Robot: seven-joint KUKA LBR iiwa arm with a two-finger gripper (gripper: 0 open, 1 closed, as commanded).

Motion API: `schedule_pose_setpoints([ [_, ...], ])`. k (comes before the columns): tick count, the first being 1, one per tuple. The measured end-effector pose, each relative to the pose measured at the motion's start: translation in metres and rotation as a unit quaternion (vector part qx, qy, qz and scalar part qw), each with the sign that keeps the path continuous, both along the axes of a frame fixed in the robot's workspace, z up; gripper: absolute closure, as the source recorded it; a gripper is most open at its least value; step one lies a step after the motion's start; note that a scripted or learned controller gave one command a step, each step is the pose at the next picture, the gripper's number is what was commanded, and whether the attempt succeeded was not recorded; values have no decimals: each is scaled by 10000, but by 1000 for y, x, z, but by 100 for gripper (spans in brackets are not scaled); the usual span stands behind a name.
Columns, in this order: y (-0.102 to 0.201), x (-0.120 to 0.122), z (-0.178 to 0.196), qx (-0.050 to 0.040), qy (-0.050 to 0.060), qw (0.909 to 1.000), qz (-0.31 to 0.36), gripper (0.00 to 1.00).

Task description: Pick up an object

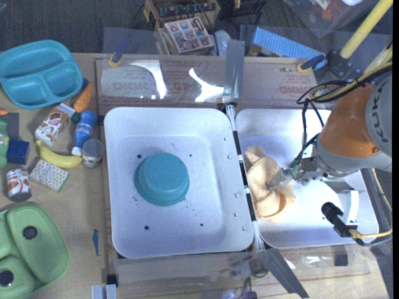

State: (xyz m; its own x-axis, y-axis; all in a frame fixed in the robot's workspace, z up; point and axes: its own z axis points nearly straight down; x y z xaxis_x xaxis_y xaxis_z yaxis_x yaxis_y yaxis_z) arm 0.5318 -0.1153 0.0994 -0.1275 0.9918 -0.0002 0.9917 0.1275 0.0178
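A crumpled tan and orange soft object [264, 182] lies in the right bin [349, 129], against its left wall. My gripper [278, 180] comes in from the right and is down on this object, with the tips pressed into its middle. In the left bin [124, 136] a teal bowl [162, 178] sits upside down near the middle.
Left of the bins lie a teal divided plate [38, 73], a banana [57, 155], a small carton [53, 124], a blue bottle [83, 131], a can [92, 152] and green dishes [28, 248]. A black part [335, 216] of the arm hangs over the right bin's front.
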Motion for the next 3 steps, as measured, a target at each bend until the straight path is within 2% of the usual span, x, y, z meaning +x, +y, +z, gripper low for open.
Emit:
schedule_pose_setpoints([
  [1, 15, -7, -8, -40, -4, 9988, 487, 0],
  [2, 16, -6, 0, -19, -5, 9988, 487, 100],
  [3, 16, -6, 0, -23, -4, 9988, 484, 0],
])
